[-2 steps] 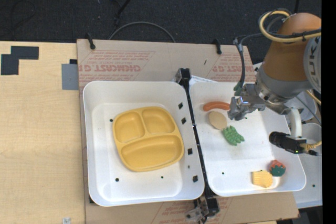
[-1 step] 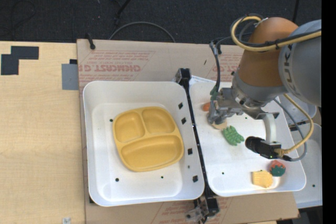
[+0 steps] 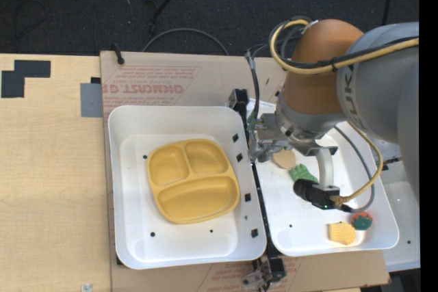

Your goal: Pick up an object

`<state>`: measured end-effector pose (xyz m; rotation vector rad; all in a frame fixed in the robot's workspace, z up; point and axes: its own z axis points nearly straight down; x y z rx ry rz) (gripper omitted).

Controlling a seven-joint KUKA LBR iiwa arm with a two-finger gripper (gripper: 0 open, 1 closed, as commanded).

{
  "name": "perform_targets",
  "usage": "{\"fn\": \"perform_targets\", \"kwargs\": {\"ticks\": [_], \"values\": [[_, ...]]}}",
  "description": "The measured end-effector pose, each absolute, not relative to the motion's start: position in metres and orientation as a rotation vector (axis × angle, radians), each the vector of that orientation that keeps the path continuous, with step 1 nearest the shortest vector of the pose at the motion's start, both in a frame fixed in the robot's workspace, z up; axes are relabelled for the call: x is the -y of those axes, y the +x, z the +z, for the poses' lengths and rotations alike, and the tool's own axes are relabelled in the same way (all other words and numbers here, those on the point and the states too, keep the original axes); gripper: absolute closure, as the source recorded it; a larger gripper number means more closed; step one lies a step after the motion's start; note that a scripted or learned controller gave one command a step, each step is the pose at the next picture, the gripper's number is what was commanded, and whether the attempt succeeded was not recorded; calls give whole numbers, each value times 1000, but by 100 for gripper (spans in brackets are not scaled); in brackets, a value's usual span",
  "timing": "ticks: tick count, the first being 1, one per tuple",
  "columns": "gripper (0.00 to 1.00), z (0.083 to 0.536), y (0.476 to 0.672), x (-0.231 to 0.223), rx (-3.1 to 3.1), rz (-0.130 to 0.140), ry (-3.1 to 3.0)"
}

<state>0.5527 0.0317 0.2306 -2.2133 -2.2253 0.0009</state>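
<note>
Just beside the gripper [image 3: 272, 146], on its side away from the yellow plate [image 3: 194, 180], lies a small tan piece [image 3: 284, 159], and we take it as the thing to pick up. It sits in the right bin [image 3: 301, 232], slightly nearer the camera than the gripper and partly shaded by the wrist. Its outline is unclear, so we cannot name a long axis; it looks roundish. A green piece [image 3: 301, 172] lies just past the tan one from the gripper, close enough that the two may touch. Farther from the gripper along that same line, well apart, rest a yellow block [image 3: 342, 234] and a red and green ball [image 3: 361, 220], near each other. The arm [image 3: 321, 78] covers the gripper from above, and we cannot tell whether it is spread or closed. In our judgement the coming move turns on a short shift toward the tan piece and a descent. The green neighbour could get caught alongside.
</note>
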Motion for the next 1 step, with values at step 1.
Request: {"fn": "perform_targets", "kwargs": {"ticks": [1], "values": [[100,221,552,-91,2225,4,-2211]]}}
